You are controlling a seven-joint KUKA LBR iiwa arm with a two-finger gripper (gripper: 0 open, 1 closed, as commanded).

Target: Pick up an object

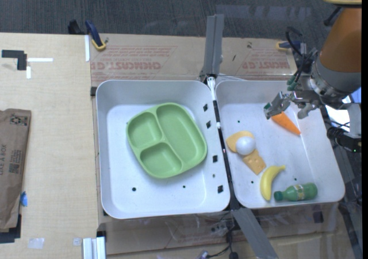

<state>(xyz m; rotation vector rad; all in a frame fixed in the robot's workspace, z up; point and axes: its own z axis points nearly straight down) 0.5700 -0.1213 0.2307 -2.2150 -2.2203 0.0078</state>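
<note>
the gripper (291,106) hung over the right bin (322,160), near its far edge, directly above the carrot (286,122). the jaws were spread apart and gripped nothing; the carrot lay on the bin floor just below them. nearer the bin's middle sat a white ball (245,145) on a yellow wedge (248,154). a banana (269,181) and a green bottle (296,192) lay along the near edge. the left bin (115,137) contained a green divided plate (166,139).
</note>
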